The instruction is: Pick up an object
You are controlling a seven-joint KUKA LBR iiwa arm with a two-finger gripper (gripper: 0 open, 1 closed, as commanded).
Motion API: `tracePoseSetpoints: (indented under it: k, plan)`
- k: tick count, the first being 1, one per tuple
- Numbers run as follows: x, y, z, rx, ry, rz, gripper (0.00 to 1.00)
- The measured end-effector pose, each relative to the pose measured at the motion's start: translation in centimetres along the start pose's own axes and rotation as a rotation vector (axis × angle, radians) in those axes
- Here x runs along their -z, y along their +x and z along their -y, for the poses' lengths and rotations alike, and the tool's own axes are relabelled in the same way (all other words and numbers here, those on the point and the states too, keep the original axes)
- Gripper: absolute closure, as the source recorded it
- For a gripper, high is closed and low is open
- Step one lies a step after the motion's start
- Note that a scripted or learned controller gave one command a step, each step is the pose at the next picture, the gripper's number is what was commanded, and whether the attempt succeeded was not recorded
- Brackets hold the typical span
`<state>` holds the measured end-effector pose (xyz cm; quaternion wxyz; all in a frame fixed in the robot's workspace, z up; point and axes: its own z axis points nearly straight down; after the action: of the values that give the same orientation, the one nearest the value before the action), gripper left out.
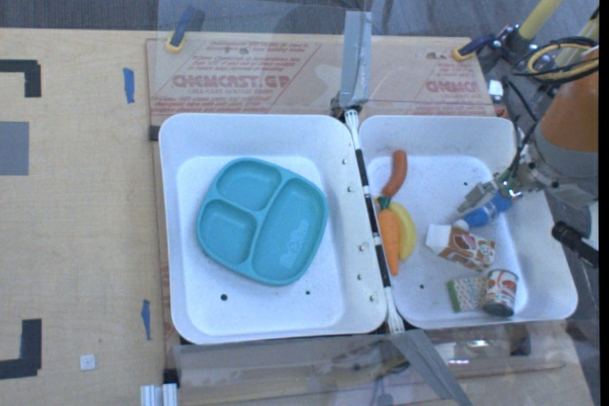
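Camera view: two white bins sit side by side on the worktop (86, 204). The left bin (190, 143) holds a teal divided plate (263, 220), lying flat near its middle. The right bin (447, 143) holds the small things. A sausage (397, 173) lies near the bin's left wall, with a carrot (390, 241) below it and a banana (407, 231) touching the carrot's right side. A small carton (461, 246) lies on its side near the middle of the bin. Below it a green packet (463, 293) lies beside a can (500, 291) near the lower right corner.

The arm (571, 124) comes in from the right, its orange band above the bin's right rim. The end effector (487, 203) is down inside the right bin, just above the carton, with something blue at its tip. Whether it is open or closed on that blue thing cannot be told; the parts there are too small and tangled.
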<state>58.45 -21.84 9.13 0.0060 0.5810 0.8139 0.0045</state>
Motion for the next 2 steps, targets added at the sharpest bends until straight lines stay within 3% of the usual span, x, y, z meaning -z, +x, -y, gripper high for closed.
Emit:
tracePoseSetpoints:
  k: [1, 2]
  plan:
    - [1.14, -0.38, 0.01, -0.005, -0.004, 0.006, 1.0]
    - [1.13, -0.32, 0.0, -0.005, -0.004, 0.003, 0.0]
